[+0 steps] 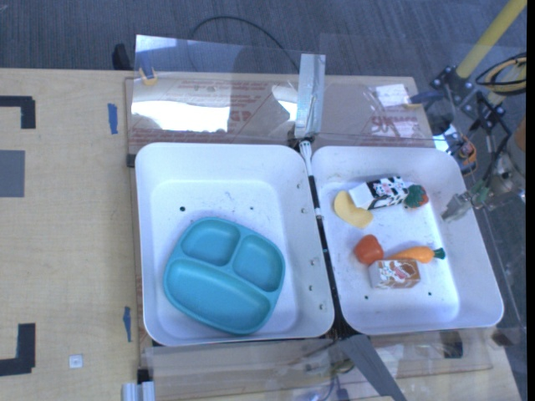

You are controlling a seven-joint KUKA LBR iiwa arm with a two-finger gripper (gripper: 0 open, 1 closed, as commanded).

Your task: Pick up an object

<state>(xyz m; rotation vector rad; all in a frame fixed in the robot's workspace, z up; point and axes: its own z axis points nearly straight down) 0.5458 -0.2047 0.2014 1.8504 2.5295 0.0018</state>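
Note:
The right white bin holds several small toy foods. A yellow banana-shaped piece lies near its left wall. Beside it is a black-and-white cow-patterned carton, with a small red and green piece at its right end. Lower down sit a round orange-red piece, an orange carrot with a green tip, and a brown-and-white packet. They lie close together, some of them touching.
The left white bin bears a teal three-compartment plate. Clear plastic panels and a metal post stand behind the bins. A yellow pole, cables and brackets crowd the right side beyond the bin.

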